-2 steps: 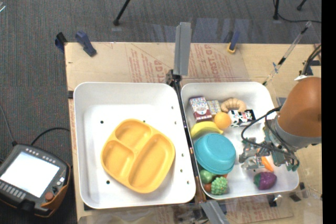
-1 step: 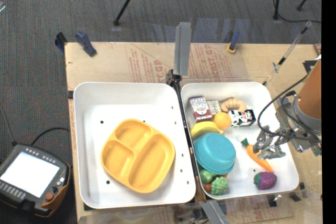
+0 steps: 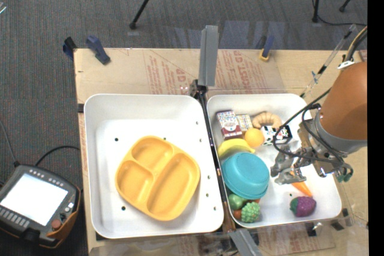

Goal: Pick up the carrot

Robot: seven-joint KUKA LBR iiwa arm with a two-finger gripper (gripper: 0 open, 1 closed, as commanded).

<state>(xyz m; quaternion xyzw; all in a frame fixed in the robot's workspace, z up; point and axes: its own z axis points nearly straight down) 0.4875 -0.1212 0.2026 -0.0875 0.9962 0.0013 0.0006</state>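
1. A cardboard-topped bench [image 3: 162, 72] stood on dark grey carpet, bearing two shallow white bins side by side: the left bin [image 3: 99, 129] and the right bin [image 3: 327, 204].
2. The gripper [image 3: 292, 172] hung low over the right bin's right half, below the arm's orange band [image 3: 351, 99]; whether it was open or closed could not be told from this slanted view.
3. The carrot [image 3: 302, 187] lay on the bin floor just beneath and beside the gripper, its orange tip pointing toward the near right corner; whether they touched could not be told.
4. Just beyond the carrot, nearer the front wall, sat a purple bunch of grapes [image 3: 303, 205].
5. To the gripper's left rested an overturned teal bowl [image 3: 246, 174], with a yellow banana [image 3: 234, 147] and an orange ball [image 3: 254, 137] behind it.
6. A green toy vegetable [image 3: 251, 211] lay at the front of that bin.
7. The left bin held a yellow divided plate [image 3: 158, 177].
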